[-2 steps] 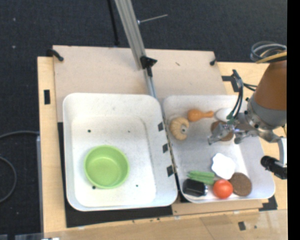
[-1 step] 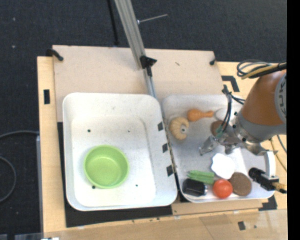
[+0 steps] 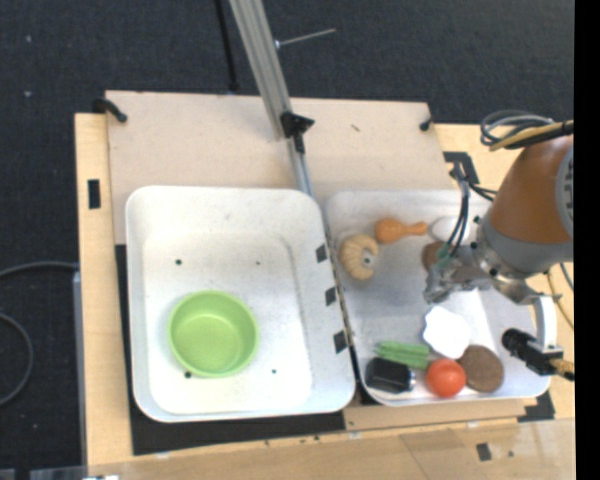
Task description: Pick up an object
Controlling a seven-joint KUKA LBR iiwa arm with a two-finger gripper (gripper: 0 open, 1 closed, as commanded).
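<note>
Right bin (image 3: 400, 208), arm (image 3: 525, 208) hiding its far side

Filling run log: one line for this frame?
arm: over right bin | gripper: low, above white object | green bowl: left bin

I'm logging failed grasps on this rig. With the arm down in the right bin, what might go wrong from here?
The gripper sits low among scattered items, near the white object and a brown item, so it may nudge a neighbour rather than grasp one. The red ball, brown oval object, green piece and black block crowd the front edge of the right bin, leaving fingers little room.
</note>
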